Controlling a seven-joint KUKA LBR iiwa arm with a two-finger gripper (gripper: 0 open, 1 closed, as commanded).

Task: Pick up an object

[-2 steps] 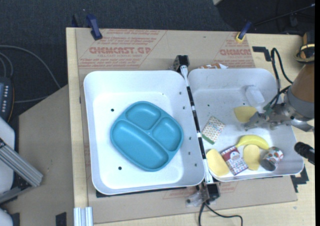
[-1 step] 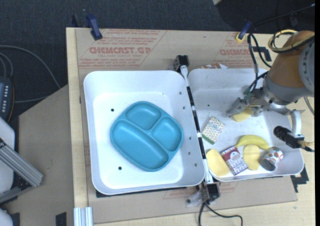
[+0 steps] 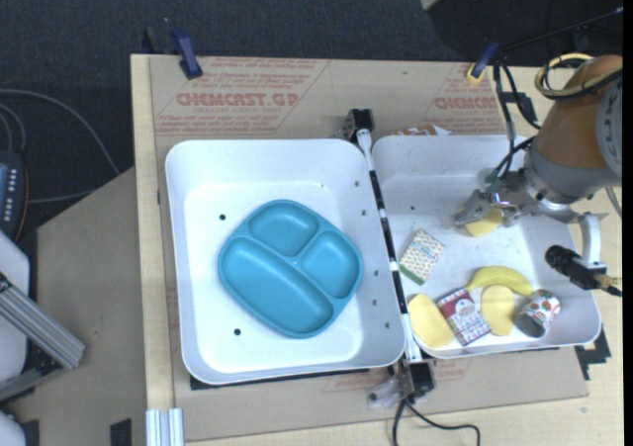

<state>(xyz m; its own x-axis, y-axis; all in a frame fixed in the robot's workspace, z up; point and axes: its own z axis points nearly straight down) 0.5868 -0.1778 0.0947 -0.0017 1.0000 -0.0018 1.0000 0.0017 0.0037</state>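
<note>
1. Seen from above at a slant: two shallow white bins side by side on a bench, left bin (image 3: pixel 188 236) and right bin (image 3: pixel 435 152).
2. In the left bin, a blue sectioned plate (image 3: pixel 288 267), lying flat near the middle.
3. Reaching in from the right, the grey arm (image 3: pixel 579 152) with its orange band, wrist low over the upper half of the right bin.
4. At the arm's tip, the gripper (image 3: pixel 483 215), down at a small yellow piece (image 3: pixel 485 226) on the bin floor; hard to tell how far apart the fingers stand, or whether that piece sits between them or just under them.
5. Near the divider, a small patterned packet (image 3: pixel 422 255), apart from the gripper.
6. Clustered along the right bin's lower edge: a yellow banana (image 3: pixel 499 279), a pale yellow rounded piece (image 3: pixel 425 320), a red-and-white carton (image 3: pixel 463 315), a second yellow piece (image 3: pixel 498 309) and a small can (image 3: pixel 537 313), close together and partly touching.
</note>
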